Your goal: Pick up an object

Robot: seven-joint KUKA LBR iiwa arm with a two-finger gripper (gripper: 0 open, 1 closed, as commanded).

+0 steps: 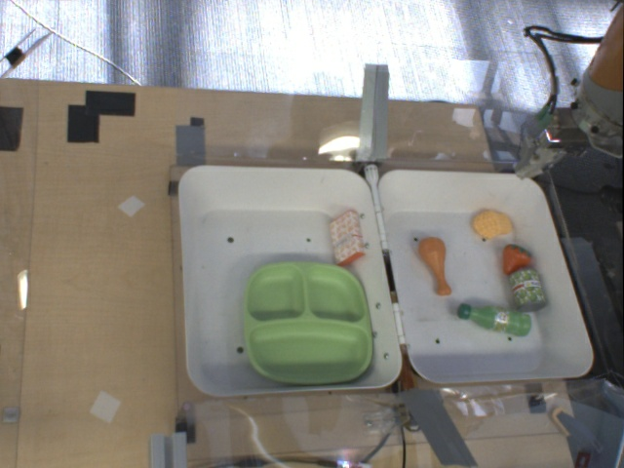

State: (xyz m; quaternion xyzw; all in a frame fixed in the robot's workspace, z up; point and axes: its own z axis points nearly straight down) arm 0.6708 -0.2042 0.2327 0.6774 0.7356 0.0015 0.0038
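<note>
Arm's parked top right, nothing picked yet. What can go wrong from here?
1. The jar and bottle lie close together near the right bin's front; a grasp at one may well nudge or catch the other.
2. The snack pack leans against the left bin's divider wall, leaving little room on that side.
3. The green tray is wide and flat, probably a poor fit for the gripper.

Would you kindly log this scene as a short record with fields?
left bin: green tray, small packet at the right wall
right bin: drumstick, yellow piece, jar, green bottle lying flat
arm: upper right, outside both bins
held: nothing seen
</note>
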